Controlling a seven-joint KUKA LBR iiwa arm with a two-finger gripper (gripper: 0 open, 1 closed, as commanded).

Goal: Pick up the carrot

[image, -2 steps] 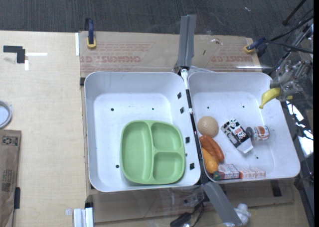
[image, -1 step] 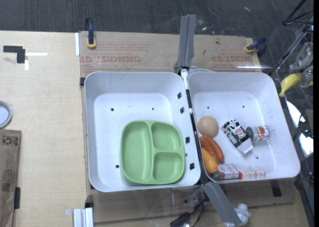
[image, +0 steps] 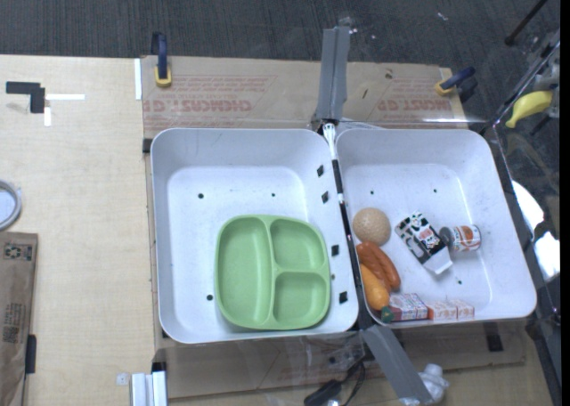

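The pincer, its spread impossible to tell, should descend straddling the carrot (image: pixel 381 263) across its width in the right bin (image: pixel 419 177), avoiding the tan roll (image: pixel 372 224) just beyond and the wall alongside.

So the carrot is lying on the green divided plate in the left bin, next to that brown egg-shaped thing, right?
Not quite. The camera view shows the carrot lying on the floor of the right bin, next to the brown egg-shaped thing. The green divided plate sits in the left bin, with no carrot on it.
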